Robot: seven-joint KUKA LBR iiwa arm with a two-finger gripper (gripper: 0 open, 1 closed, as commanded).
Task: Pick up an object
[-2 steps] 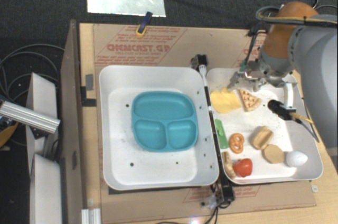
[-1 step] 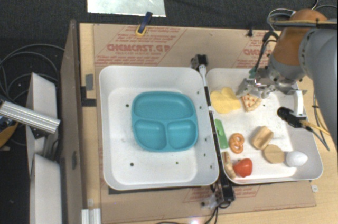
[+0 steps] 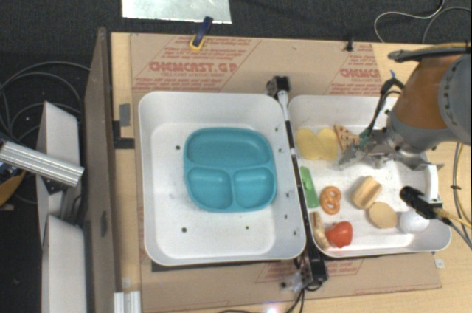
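The arm (image 3: 431,101) was reached in from the right, its pincer (image 3: 359,154) lowered into the right bin (image 3: 369,106) near a tan wedge (image 3: 344,134); how wide it stood could not be told. Small food pieces were scattered there, a red one (image 3: 339,234) nearest. A teal divided plate (image 3: 229,168) was laid in the left bin (image 3: 166,127). The bench (image 3: 221,64) was covered with printed cardboard.

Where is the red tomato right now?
The red tomato lies in the right bin, near its front edge, just below the pretzel and left of a round bun.
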